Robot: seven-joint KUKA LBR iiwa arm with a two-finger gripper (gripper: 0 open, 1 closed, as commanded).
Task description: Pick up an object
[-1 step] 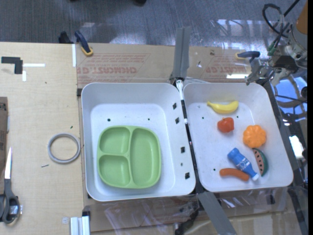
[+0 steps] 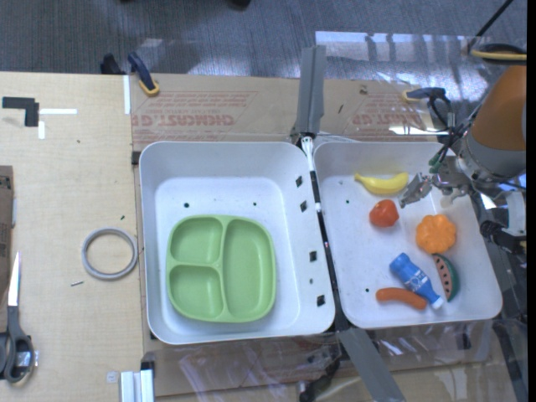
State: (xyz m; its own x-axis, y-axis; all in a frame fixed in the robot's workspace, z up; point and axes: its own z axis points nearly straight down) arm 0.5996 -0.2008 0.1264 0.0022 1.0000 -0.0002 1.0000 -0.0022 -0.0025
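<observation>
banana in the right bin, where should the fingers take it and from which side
Probably at the middle of the banana, coming straight down from above. It lies flat and crosswise near the bin's far wall, so its narrow width faces front to back. The tomato sits just in front, so the front finger has little room. The gripper is at its right end.

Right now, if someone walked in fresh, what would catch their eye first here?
Likely the green divided plate, alone in the left bin. Next, the bright toy food in the right bin: a banana, a tomato, an orange pumpkin, a blue bottle, a watermelon slice and a sausage. The claw hangs beside the banana's right end.
</observation>
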